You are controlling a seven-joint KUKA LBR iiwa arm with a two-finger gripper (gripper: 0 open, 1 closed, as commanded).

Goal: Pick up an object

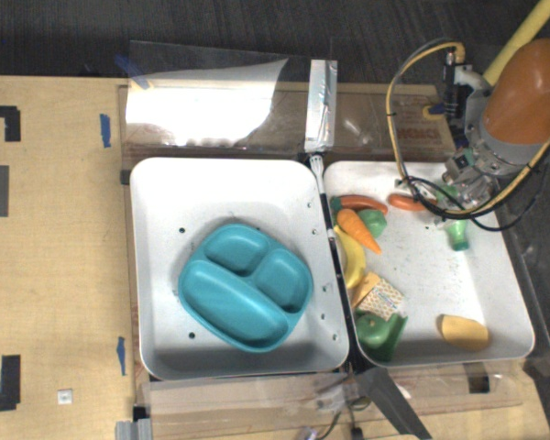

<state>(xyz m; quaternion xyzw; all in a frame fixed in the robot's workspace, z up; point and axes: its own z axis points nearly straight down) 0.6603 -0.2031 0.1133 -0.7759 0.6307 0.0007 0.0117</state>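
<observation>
The right bin (495,273) holds several toy foods. An orange carrot (359,229) and a yellow banana (353,259) lie along its left wall, with a speckled yellow wedge (378,296) and a green pepper (380,331) below them. A red chili (405,203) lies near the back. A small green piece (457,236) sits just below my gripper (460,191), which hangs over the bin's back right part among cables. A tan roll (463,330) rests at the front right.
The left bin (165,200) holds a teal divided plate (246,285). Yellow and black cables (412,81) loop from the wrist over the right bin's back edge. A shiny plastic sheet (211,104) lies behind the left bin.
</observation>
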